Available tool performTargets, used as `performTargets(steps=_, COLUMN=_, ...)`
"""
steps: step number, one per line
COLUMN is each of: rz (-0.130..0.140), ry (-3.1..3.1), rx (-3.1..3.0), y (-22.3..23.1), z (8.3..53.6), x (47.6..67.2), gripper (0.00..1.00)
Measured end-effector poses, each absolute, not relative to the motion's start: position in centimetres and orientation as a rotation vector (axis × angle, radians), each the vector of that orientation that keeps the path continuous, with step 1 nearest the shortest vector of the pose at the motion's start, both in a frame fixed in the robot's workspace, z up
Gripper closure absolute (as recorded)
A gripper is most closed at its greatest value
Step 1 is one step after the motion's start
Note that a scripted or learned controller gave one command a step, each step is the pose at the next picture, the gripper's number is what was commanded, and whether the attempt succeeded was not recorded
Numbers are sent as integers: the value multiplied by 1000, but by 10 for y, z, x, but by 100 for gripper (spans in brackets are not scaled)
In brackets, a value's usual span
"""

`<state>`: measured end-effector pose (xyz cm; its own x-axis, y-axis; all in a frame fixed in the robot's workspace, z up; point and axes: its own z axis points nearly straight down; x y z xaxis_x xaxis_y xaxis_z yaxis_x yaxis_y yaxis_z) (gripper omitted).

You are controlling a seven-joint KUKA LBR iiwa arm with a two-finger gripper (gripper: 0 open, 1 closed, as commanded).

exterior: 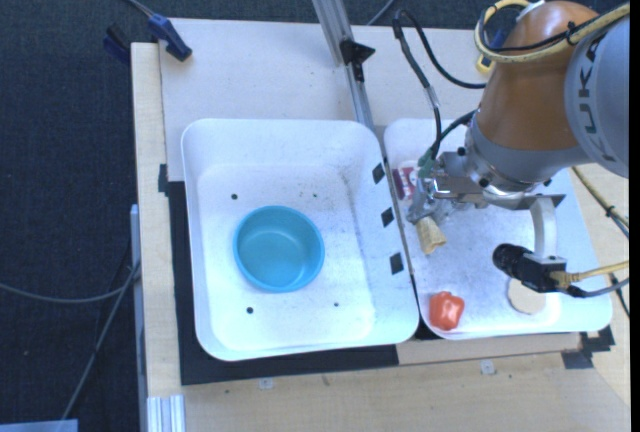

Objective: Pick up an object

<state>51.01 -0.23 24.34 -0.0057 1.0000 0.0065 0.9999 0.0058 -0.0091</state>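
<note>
Tan, cork-like object (431, 237) in right bin (480, 315), near its left wall. Gripper (430, 210) directly above it, touching or nearly; jaw state unreadable. Judgement: centre over the piece, close squarely, lift straight, clear of divider wall.

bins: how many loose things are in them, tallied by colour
blue: 1, the bowl in the left bin
orange-red: 1, the small object in the right bin
tan: 2, the small piece below the gripper and the round disc
total: 4
</note>
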Motion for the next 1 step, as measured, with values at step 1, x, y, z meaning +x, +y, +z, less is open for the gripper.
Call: performTargets(steps=1, rz=2, ry=-2224, rx=-2208, y=61, z=238, x=514, gripper=100)
